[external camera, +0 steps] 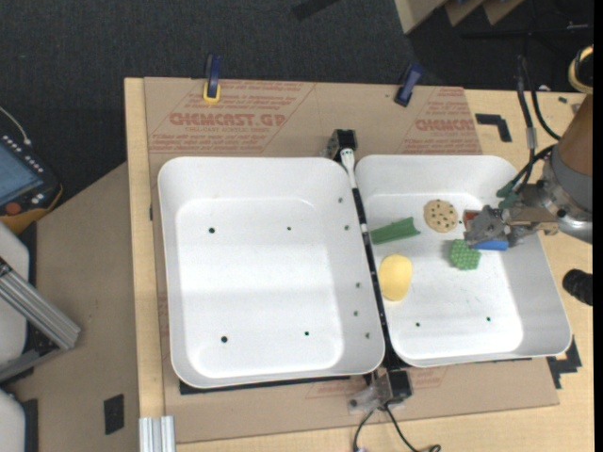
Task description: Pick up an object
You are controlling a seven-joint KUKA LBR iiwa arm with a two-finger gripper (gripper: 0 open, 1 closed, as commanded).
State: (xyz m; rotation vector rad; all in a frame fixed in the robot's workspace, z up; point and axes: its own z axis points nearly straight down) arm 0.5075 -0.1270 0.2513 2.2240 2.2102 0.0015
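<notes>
My claw point(482, 226) hangs low over the right bin point(537, 281), toward its right side, the wrist reaching in from the right edge of the scene. How wide it stands, I cannot tell: the tip is a small grey-and-blue tangle from this height, and nothing can be made out between its parts, so I claim no hold on anything.

Just near of the tip, touching or close to it, lies a green block point(464, 254), knobbly and small. Left of the claw sits a round tan cookie point(439, 215). Farther left, by the wall between the bins, lies a long green piece point(393, 231), and near of that a yellow lump point(395, 277). All four rest on the bin floor. The left bin point(179, 252) lies well apart from my reach at this moment.

By my reading, the step in hand is the approach, with the pick itself not yet made. The green block looks the likeliest target, being nearest the tip. The next move, as I judge it, calls for centring over that block, dropping to the floor around it, closing, then lifting straight up. The cookie sits close enough that a careless descent could nudge it.
</notes>
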